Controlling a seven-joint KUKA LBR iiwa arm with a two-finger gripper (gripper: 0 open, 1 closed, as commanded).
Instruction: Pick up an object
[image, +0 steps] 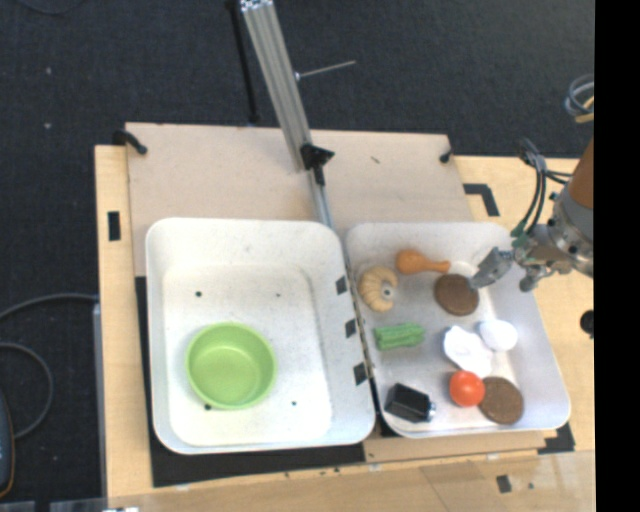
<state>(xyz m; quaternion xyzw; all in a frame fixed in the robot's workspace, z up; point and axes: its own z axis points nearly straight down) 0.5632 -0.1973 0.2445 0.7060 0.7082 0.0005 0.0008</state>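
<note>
Operator, note: your two-finger gripper (508, 268) sits over the upper right of the right white bin (550, 385), arm entering from the right edge. Fingers look spread apart w/ nothing between them; the near finger (490, 268) hangs just above and right of the brown round disc (456, 294), not gripping it. Right bin contents: orange gourd-shaped toy (421, 263) near the top, tan ribbed shell-like object (378, 286) at the left wall, green oblong block (399, 337) below it, small black box (408, 402) at lower left, crumpled white piece (464, 348) mid-bin w/ a white rounded lump (498, 334) just beside it, red-orange ball (466, 388) touching a second brown disc (501, 399) at lower right. Left white bin (170, 250) holds one lime green plastic bowl (231, 365), upright, lower left area. All objects rest on the bin floors.
</note>
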